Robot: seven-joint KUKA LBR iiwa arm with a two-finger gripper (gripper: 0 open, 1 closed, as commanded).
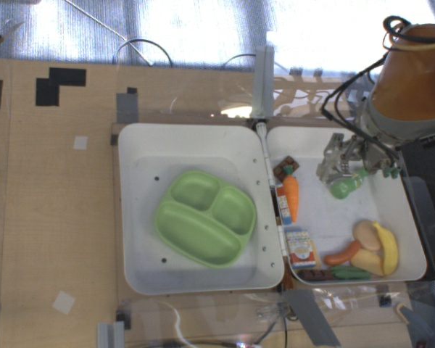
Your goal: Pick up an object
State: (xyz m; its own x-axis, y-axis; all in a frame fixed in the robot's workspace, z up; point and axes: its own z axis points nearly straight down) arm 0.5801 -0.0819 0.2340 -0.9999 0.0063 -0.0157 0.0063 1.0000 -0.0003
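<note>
Wooden tabletop (51, 216) carries two white bins. Near the right bin's (312, 140) far edge, gripper (342, 171) fingers touch a green toy (346, 187), poised for grasping; their spread is unclear.

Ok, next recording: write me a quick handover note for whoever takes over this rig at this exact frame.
Gripper: low in the right bin, at its back, directly over a small green object. Whether it has gripped it cannot be judged from this view.

Right bin also holds: carrot along the divider, small carton near the front, and banana, sausage and a tan rounded piece at the front right corner.

Left bin: green divided plate.

Done: gripper lowered to the green object. Left: confirm a grasp and lift it.
</note>
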